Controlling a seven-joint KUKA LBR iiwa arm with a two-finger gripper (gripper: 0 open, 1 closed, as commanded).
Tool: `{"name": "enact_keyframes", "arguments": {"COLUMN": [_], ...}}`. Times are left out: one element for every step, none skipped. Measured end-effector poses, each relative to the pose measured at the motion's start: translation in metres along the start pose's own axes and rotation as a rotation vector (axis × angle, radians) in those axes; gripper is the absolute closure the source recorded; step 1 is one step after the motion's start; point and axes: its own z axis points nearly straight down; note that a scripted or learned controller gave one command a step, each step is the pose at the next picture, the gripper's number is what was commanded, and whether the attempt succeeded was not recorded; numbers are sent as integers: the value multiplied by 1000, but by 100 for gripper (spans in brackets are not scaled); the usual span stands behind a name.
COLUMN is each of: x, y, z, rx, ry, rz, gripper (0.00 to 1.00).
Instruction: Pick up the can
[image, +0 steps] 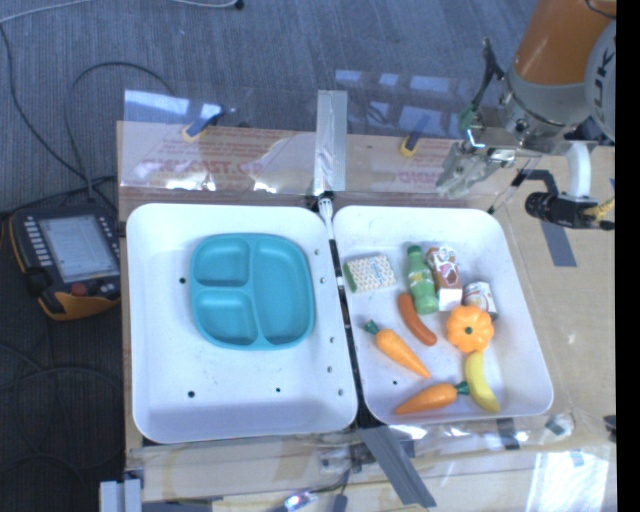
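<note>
The can (480, 298) is small, with a silvery top and a red and white label. It stands in the right bin (520, 270) near its right wall, just above an orange pumpkin (470, 329) and touching a red and white carton (443, 270). My gripper (463, 176) hangs above the bench beyond the bin's far rim, well up and slightly left of the can. Its pale fingers (449, 174) point down, slightly apart, with nothing between them.
Around the can lie a green bottle (421, 280), a speckled sponge (368, 272), three carrots (400, 350), and a banana (480, 382). The left bin (160, 380) holds a blue divided plate (250, 290). A teach pendant (65, 255) lies on the floor to the left.
</note>
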Motion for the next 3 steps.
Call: {"name": "enact_keyframes", "arguments": {"x": [0,-55,-55], "y": [1,16,17], "z": [-8,-6,-14], "rx": [2,-14,-11], "ry": [0,-2,-7], "rz": [-1,251,250], "gripper": [100,100,100]}}
